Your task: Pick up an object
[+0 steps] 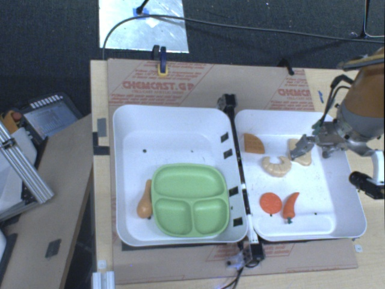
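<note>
My gripper (314, 149) hangs over the upper right part of the right bin (343, 221), its two fingers spread apart with nothing between them. Its left finger (300, 148) overlaps a small pale food piece (305, 158). Just to the left lies a cream curved piece (277, 166). An orange wedge (253, 143) sits at the bin's upper left. A round red-orange tomato (271, 203) and a red chili pepper (290, 205) lie near the front.
The left bin (129, 137) holds a green divided plate (190, 198) and a tan gourd-shaped toy (145, 201) beside it. A black divider (233, 155) runs between the bins. A dark part (367, 183) of the arm juts over the right bin's right rim.
</note>
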Robot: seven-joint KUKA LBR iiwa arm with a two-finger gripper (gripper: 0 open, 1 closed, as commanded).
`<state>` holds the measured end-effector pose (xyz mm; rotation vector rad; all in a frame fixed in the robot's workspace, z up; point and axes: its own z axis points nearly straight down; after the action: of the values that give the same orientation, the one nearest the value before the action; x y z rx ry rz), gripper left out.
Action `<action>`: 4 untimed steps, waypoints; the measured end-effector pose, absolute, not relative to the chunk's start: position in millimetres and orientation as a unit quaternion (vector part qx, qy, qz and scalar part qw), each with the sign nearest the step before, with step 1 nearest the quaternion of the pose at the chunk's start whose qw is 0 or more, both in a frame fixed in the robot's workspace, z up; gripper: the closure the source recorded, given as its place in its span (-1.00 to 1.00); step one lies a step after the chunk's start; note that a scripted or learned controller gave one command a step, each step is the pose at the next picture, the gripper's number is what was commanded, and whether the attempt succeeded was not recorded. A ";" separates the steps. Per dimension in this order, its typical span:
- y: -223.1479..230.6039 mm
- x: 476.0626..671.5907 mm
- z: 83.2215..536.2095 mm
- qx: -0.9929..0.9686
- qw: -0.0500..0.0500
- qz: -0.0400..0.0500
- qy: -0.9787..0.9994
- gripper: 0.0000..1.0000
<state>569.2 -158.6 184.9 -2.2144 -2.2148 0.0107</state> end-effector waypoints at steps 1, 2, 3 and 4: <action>-158.3 572.4 192.3 -0.706 0.000 0.000 -0.708 -1.00; -160.1 564.5 134.3 -0.707 0.001 0.000 -0.708 -1.00; -159.0 569.3 89.5 -0.707 -0.002 -0.005 -0.707 -1.00; -159.7 573.4 104.3 -0.706 -0.010 -0.008 -0.708 1.00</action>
<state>573.4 -159.7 104.3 -2.2323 -2.2396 -0.0257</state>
